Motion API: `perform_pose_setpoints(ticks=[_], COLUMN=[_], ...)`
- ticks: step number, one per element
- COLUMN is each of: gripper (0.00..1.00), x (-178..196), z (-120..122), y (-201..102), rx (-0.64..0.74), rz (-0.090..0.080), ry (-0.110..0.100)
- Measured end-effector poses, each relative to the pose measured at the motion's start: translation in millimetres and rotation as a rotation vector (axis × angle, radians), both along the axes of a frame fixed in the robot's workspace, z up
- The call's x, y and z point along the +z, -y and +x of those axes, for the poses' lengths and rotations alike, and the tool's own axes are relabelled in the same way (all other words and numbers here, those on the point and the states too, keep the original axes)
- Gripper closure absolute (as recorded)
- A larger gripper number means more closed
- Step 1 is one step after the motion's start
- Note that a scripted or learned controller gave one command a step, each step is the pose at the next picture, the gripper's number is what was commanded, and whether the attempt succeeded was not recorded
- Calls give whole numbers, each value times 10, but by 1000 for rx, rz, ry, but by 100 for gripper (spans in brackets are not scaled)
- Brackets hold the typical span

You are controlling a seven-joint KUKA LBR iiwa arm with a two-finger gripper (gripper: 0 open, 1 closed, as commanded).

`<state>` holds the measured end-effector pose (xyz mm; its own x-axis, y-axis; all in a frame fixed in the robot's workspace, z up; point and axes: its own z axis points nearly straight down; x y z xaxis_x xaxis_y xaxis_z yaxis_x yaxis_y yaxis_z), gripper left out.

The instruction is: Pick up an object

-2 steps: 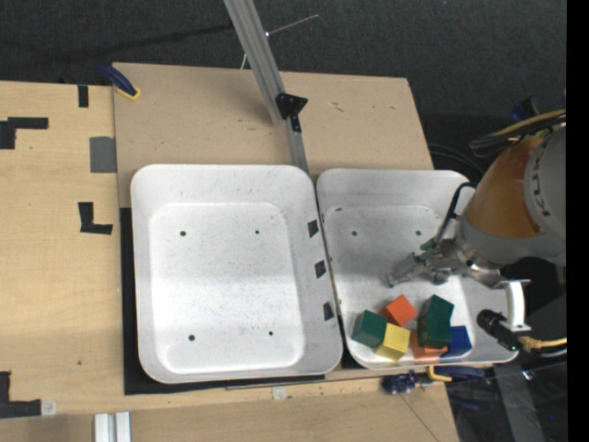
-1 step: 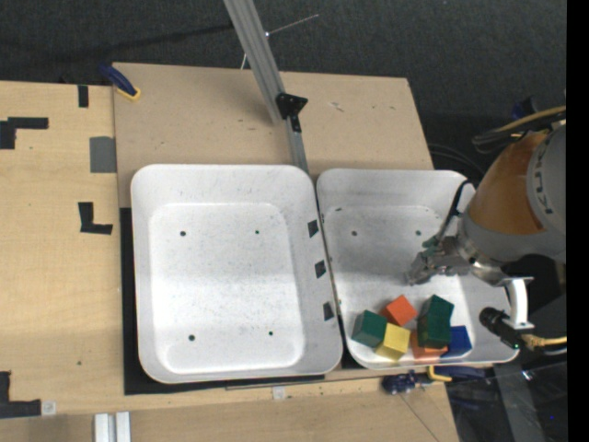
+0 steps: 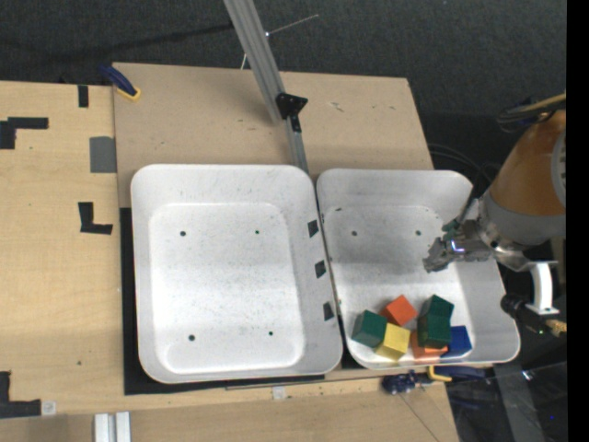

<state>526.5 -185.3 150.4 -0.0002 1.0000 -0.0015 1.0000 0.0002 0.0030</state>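
The blocks (image 3: 410,328) sit in a pile at the near end of the right bin (image 3: 368,201), just nearer than the gripper (image 3: 444,251), whose grip I cannot tell.

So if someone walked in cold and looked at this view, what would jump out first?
Probably the cluster of coloured blocks, green, orange, yellow and blue, heaped in the near corner of the right bin. Next, the gripper hovering over that bin's right side, above the blocks, and the large left bin beside it.
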Motion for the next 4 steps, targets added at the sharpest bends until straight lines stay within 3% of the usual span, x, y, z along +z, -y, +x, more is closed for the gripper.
perform_pose_setpoints(ticks=[1,2,4], gripper=[100,100,100], x=[623,650,818], z=[63,64,132], y=[-4,-8,-997], rx=[2,1,6], rz=[-1,1,3], ry=[3,-4,-3])
